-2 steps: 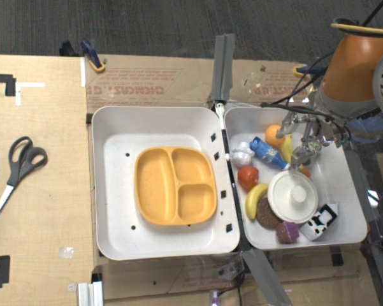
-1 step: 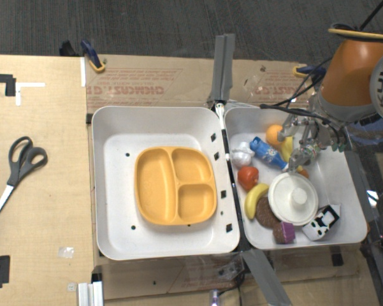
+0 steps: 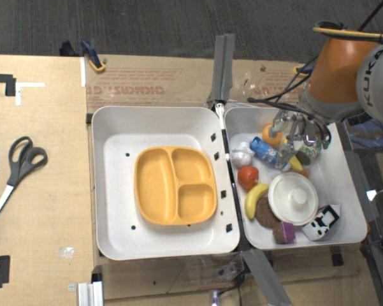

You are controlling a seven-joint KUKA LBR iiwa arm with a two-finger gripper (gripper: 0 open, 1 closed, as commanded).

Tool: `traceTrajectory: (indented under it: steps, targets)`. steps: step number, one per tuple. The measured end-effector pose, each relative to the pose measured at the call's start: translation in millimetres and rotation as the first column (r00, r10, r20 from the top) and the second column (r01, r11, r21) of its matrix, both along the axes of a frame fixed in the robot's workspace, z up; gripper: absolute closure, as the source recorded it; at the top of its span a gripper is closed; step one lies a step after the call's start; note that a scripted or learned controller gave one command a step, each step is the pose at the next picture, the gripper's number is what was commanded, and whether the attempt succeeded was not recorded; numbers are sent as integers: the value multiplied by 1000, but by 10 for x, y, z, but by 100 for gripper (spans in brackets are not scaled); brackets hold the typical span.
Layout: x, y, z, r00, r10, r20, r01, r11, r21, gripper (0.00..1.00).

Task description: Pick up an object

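Gripper (image 3: 297,139): low in right bin (image 3: 347,164); finger state cannot be told.
Blue bottle (image 3: 265,152): just left of it, touching unclear.
Banana (image 3: 255,198): below-left.
White bowl (image 3: 293,198): directly below.

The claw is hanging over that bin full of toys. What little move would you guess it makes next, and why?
Probably a short drop straight down. The gripper hangs over the crowded right bin, above the blue bottle and a yellow piece, with nothing visibly between its fingers.

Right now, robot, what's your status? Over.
Gripper low over right bin, nothing seen held. Blue bottle just beside it. Banana, white bowl crowd close.
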State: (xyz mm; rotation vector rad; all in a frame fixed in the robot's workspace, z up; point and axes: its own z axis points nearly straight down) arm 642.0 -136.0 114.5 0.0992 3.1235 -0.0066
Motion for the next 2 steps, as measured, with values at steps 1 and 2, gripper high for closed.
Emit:
traceTrajectory:
  steps: [1,2]
  targets:
    - [-13,19,-3,998,-61,5,61,998,3,0]
    - [58,63,-194,979,-204,-9,204,979,5,0]
